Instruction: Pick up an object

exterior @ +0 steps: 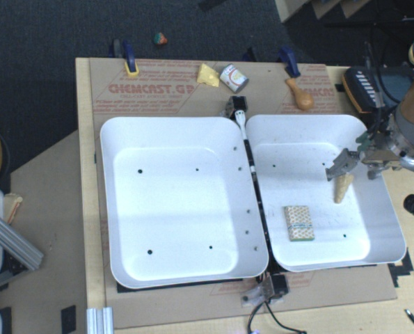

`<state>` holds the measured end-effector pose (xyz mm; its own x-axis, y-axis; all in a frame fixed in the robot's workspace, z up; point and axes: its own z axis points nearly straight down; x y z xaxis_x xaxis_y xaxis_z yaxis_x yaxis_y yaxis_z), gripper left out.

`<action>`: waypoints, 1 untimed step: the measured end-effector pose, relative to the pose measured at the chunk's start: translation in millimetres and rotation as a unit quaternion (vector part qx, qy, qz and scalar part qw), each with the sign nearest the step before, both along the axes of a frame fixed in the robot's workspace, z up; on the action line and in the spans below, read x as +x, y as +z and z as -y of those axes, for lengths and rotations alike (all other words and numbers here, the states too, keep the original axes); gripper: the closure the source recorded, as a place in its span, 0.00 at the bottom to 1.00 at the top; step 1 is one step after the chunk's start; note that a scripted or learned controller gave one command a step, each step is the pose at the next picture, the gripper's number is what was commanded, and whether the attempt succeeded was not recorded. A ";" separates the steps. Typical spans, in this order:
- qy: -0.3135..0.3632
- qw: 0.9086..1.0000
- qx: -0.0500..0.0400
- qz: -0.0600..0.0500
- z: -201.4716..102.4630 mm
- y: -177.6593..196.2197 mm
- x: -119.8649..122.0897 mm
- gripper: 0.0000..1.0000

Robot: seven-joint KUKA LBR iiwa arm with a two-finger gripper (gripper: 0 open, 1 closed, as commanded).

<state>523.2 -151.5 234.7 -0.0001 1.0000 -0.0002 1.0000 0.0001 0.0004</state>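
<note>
My end effector, fingers spread, hangs over the pale cone in the right bin; nothing gripped yet.

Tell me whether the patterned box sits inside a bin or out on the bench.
Inside. The patterned box lies flat on the floor of the right bin, within its rim, apart from the gripper.

A yellow wedge and small carton lie behind the bins.
</note>
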 end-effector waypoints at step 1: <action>0.002 1.000 0.002 -0.003 -59.0 -156.9 -11.5 0.00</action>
<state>511.7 -92.5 77.8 -0.0032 1.0000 0.0038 1.0000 0.0033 -0.0050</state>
